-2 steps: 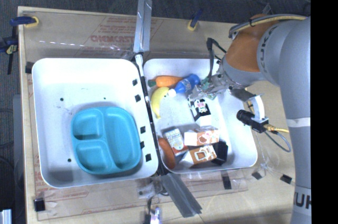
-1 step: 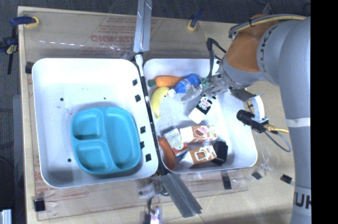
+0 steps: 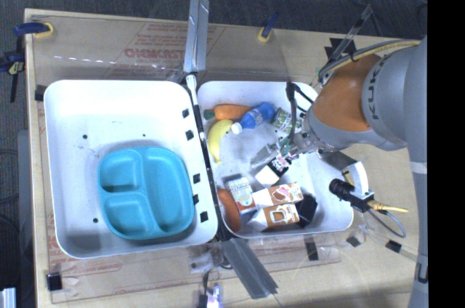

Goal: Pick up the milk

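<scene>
Hovering at the right white plastic bin's (image 3: 330, 225) three o'clock, the two-finger gripper (image 3: 283, 154) carried nothing visible; jaw state untellable. Small brown-and-white milk cartons (image 3: 280, 203) lay unlifted at six o'clock.

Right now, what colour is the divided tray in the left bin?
Light blue; the divided tray shows plainly in the camera view, lying in the left bin.

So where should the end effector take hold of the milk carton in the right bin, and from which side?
Probably from straight above, across the narrow width of the milk carton, near its right end: it lies flat, and another carton lies close along its lower side.
</scene>
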Controlling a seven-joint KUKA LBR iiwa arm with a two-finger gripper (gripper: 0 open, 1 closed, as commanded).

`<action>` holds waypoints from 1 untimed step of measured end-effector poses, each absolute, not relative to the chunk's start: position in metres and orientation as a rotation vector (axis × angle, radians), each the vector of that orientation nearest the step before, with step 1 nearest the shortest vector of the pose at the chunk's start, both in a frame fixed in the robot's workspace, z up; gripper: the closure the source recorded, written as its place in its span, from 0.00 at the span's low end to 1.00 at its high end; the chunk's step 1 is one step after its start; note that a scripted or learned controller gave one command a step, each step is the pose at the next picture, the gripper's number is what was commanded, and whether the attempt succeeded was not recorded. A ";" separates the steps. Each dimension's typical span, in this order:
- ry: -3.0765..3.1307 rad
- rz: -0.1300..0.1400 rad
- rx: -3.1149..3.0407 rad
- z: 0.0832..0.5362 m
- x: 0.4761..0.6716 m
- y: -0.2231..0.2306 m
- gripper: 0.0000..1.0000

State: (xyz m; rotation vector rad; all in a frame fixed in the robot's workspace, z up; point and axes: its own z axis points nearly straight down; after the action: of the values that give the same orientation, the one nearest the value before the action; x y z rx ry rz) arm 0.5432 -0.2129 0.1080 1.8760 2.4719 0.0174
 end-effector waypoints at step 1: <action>2.521 0.017 1.800 0.108 0.492 -0.214 0.00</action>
State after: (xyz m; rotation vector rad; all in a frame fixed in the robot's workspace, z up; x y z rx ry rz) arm 0.4920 -0.2139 0.1076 1.7996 2.5206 0.0166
